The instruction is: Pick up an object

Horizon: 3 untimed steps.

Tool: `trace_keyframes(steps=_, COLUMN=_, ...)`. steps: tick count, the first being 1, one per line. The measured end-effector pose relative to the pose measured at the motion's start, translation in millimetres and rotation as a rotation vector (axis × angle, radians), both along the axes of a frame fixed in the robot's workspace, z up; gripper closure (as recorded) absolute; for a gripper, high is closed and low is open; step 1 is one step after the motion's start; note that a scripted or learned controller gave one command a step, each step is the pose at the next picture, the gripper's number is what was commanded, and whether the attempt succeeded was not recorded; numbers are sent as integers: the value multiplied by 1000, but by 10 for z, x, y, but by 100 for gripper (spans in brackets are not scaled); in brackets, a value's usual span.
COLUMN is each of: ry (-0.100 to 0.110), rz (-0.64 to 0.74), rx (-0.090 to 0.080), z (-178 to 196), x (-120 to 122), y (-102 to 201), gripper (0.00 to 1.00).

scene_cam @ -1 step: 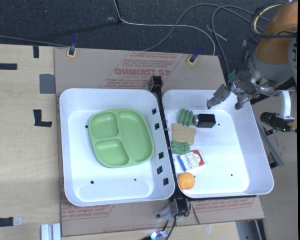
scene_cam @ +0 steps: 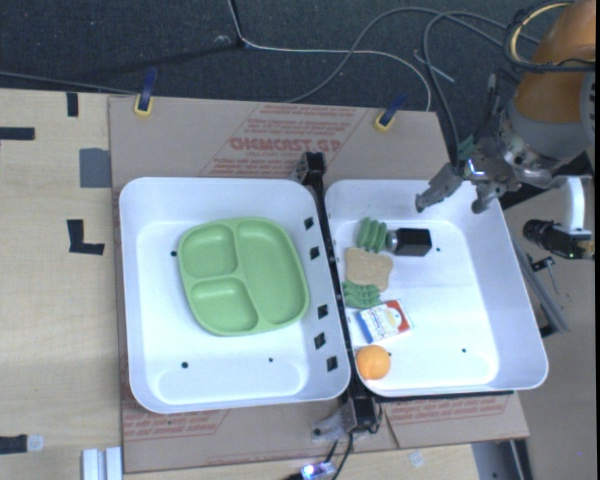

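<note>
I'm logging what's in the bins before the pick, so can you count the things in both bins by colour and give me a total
Green: 3, the divided plate, the ridged piece and the piece under the tan one
Tan: 1, the flat piece
Black: 1, the block
Orange: 1, the ball
White, red and blue: 1, the packet
Total: 7

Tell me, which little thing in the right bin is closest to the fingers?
The black block. It lies farthest up the pile, just below the fingers; the orange ball is farthest.

Robotics lab: clamped cardboard [scene_cam: 280, 138], loose cables [scene_cam: 380, 38].
</note>
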State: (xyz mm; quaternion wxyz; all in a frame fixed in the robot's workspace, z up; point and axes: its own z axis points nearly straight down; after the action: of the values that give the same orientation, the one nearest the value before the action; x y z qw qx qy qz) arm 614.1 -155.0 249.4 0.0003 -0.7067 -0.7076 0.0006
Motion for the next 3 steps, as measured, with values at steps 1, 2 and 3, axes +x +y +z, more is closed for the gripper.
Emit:
trace_keyframes(steps=1, ry=5, rz=0, rx=0, z=-593, x=79, y=-9, gripper=0)
trace_keyframes(steps=2, ry=5, rz=1, rx=1, z=-1105, x=30, y=91, gripper=0)
trace_keyframes(steps=3, ry=-4, rz=-2, rx=-5, z=-1602, x=38, y=68, gripper=0)
